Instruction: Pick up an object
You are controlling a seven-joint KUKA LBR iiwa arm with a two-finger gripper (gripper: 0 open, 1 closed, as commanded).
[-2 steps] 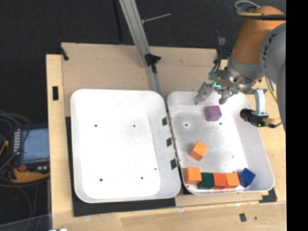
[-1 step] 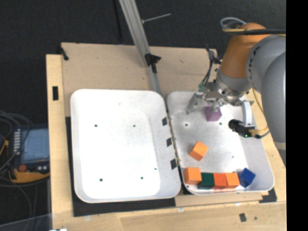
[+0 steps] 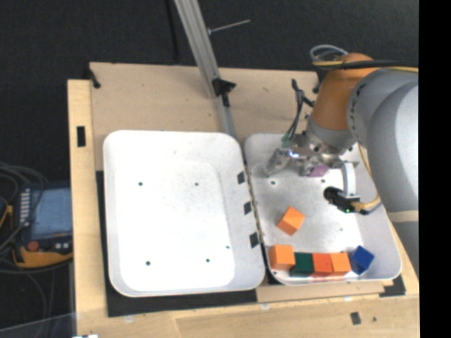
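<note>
1. My gripper [image 3: 304, 162] hangs low over the far part of the right bin [image 3: 373, 220]. I cannot tell from up here whether it is open or shut.
2. A small purple thing [image 3: 320, 169] peeks out right beside my gripper. I cannot tell if I am touching it or what it is.
3. The block I can reach most easily is the lone orange block [image 3: 290, 220]. It sits by itself in the middle of the bin, turned a bit crooked, toward the near side from me and a little to the left in the picture.
4. It looks about as wide as it is long, so I think any turn of my wrist would do.
5. More blocks stand in a row along the near wall: an orange one [image 3: 282, 255], a green one [image 3: 304, 263], two more orange ones and a blue block [image 3: 361, 258]. They touch each other, so I think they would be harder to grab.
6. The left bin [image 3: 169, 210] is well apart from me.
</note>
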